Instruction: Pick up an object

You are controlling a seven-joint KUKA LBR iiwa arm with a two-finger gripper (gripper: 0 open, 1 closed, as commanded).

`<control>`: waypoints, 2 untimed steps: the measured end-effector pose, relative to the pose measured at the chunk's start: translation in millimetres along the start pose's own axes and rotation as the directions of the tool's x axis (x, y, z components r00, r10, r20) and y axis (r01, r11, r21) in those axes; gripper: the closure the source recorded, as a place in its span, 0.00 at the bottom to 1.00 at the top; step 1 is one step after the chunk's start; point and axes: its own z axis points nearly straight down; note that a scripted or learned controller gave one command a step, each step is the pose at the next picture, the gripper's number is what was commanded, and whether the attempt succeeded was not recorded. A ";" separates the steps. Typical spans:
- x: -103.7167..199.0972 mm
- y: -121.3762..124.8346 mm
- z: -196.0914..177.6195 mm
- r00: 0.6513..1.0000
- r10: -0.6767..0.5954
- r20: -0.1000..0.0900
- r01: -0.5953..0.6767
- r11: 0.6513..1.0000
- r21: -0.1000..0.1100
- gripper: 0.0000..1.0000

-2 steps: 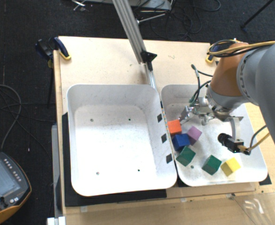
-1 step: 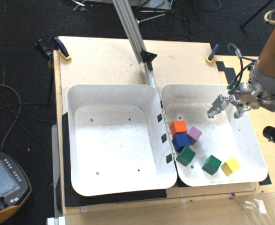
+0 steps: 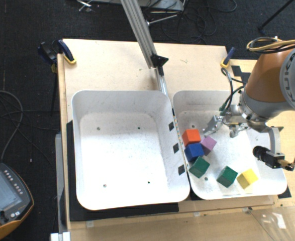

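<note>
- Right bin (image 3: 283,187): holds six cubes, all in its lower left and lower middle part.
- Orange cube (image 3: 191,136): near the right bin's left wall, the uppermost of the cluster.
- Purple cube (image 3: 208,144): just right of the orange cube, touching or nearly so.
- Blue cube (image 3: 193,151): directly below the orange cube, against it.
- Dark green cube (image 3: 200,166): just below the blue cube.
- Second green cube (image 3: 227,176): right of the dark green cube, apart from it.
- Yellow cube (image 3: 247,178): just right of the second green cube, near the bin's lower rim.
- Gripper (image 3: 211,126): over the right bin, just above and right of the orange cube; nothing is seen between the fingers, and whether they stand wide or narrow cannot be told.
- Left bin (image 3: 87,104): sits beside the right bin on the tabletop (image 3: 112,64).
</note>
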 end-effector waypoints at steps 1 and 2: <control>13.0 3.5 50.2 1.000 0.000 0.005 0.000 1.000 -0.023 0.00; 10.4 -24.8 61.0 1.000 -0.003 0.006 0.003 0.999 -0.041 0.00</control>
